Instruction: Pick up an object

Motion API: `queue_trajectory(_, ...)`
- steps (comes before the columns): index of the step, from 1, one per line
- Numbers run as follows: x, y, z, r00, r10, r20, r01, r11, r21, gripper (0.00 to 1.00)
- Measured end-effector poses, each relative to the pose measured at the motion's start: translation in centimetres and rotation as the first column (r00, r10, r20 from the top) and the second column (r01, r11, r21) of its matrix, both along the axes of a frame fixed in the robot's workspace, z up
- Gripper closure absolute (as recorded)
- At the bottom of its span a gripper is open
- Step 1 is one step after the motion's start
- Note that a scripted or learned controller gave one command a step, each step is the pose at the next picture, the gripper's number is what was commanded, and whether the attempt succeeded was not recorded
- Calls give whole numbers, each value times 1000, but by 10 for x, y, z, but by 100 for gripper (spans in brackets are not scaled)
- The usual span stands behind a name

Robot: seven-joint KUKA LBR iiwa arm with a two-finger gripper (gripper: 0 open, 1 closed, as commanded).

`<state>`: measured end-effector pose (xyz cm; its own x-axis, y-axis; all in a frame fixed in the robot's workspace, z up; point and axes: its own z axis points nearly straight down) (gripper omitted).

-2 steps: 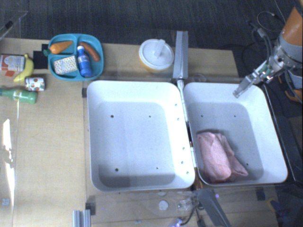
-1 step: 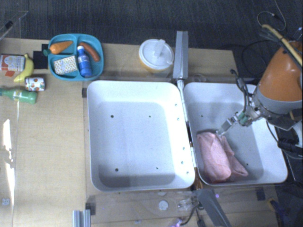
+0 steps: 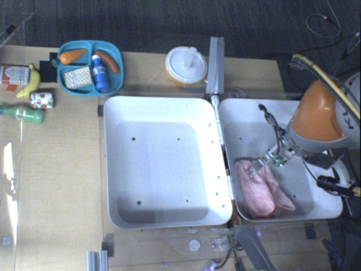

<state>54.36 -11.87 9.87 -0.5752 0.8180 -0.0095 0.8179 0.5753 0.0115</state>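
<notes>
- The end effector point(image 3: 260, 168) reaches into the right bin point(image 3: 248, 117) from the right, its tip down at the upper edge of the pink cloth point(image 3: 260, 189)
- Whether its fingers are apart or closed cannot be told: they are small and blurred against the cloth
- The pink cloth lies crumpled in the lower left part of the right bin, close to the wall next to the left bin point(image 3: 163, 162)
- On the bench point(image 3: 51, 179), behind the bins, sit a blue divided tray point(image 3: 115, 58) of toy food and a white lidded cup point(image 3: 186, 65)
</notes>
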Motion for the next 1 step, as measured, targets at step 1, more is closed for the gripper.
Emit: queue_trajectory(1, 1, 2, 11, 1000, 2, 1, -2, 1000, 2, 100)
